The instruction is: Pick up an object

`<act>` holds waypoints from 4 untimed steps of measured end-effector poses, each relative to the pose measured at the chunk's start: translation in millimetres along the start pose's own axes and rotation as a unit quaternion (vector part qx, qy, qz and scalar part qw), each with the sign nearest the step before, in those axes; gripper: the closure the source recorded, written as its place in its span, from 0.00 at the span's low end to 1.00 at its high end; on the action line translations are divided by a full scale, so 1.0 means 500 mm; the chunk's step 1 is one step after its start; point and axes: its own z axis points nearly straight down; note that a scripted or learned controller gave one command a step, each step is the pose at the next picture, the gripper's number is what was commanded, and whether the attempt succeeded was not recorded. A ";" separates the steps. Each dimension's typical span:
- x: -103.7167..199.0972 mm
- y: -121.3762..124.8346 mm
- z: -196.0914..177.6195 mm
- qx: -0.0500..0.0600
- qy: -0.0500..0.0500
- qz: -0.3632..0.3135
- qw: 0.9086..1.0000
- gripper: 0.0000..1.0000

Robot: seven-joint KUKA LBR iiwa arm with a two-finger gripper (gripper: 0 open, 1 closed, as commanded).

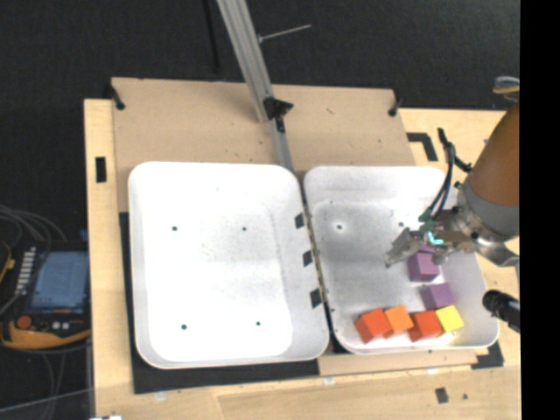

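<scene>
White plastic forms two shallow bins side by side on a pale wooden table (219, 121), seen from above at a slant. The left white bin (149, 322) has a few small dark dots on its floor. The right white bin (350, 199) holds a handful of small blocks near its lower right corner. A purple cube (425, 266) sits just under the metal two-finger gripper (426, 241); whether the fingers are spread or closed cannot be told, and the cube is not clearly between them. A second purple block (435, 295) lies just below it. Along the bin's near wall sit a red-orange block (374, 325), an orange block (399, 318), another red-orange block (426, 325) and a yellow cube (450, 318), close together in a row. The grey and orange arm (494, 169) enters from the right. A silver metal bar (245, 46) slants up from the table's far edge. No writing or labels can be read.
</scene>
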 end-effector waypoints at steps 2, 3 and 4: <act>0.003 -0.004 0.121 0.001 -0.001 0.002 1.000 0.00; 0.009 0.002 0.243 0.002 -0.001 0.003 1.000 0.00; 0.005 0.005 0.291 -0.002 -0.002 0.003 1.000 0.00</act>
